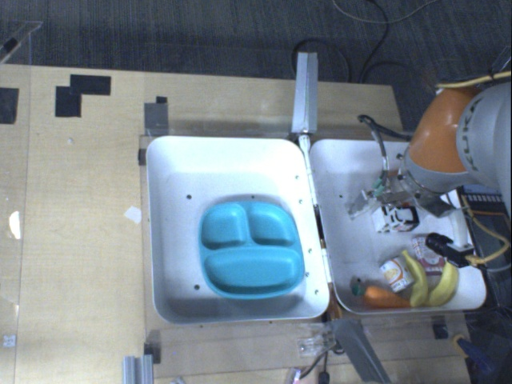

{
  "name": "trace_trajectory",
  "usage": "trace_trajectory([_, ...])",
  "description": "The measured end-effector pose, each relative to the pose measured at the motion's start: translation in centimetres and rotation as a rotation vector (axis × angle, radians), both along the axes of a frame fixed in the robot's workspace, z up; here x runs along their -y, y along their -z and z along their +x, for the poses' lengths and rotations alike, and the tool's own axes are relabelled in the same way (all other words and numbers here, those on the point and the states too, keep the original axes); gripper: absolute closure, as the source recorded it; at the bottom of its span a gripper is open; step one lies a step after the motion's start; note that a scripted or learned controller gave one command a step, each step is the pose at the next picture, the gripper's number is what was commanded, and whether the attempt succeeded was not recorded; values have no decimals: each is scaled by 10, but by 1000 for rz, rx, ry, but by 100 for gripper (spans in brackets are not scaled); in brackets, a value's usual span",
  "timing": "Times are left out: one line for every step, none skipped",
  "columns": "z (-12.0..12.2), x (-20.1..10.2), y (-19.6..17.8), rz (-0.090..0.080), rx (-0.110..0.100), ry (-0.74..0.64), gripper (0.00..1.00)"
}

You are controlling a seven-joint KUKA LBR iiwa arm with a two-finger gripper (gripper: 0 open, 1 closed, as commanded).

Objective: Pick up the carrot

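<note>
The carrot (382, 297) lies at the bottom edge of the right bin (340, 214), low in the frame and close to the camera. It is orange, with a dark green end pointing left. Just to its right are two yellow bananas (432, 282), and they look like they touch it. A small packet (394, 272) sits right above the carrot.

The left bin (168, 214) holds a blue tray (252, 248) with three parts.

The gripper (384, 206) hangs over the middle of the right bin, up and away from the carrot. The grey arm with its orange band (436, 134) comes in from the right side of the frame.

What could go wrong? The carrot is pushed up near the bin wall, so one finger might bump the wall and not get around it. The bananas and packet are so close that the fingers could grab one of them, or just shove the carrot away.

The fingers look a little apart, but the metal parts are a jumble, so I cannot tell for sure. Nothing is seen between them.
</note>
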State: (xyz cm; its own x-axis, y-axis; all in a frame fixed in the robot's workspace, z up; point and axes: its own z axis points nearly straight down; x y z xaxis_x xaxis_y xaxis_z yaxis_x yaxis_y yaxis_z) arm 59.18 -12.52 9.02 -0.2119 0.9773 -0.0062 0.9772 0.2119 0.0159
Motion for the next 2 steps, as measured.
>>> trace_trajectory([58, 30, 3, 1, -11, 39, 0])
trace_trajectory([28, -39, -41, 3, -10, -7, 0])
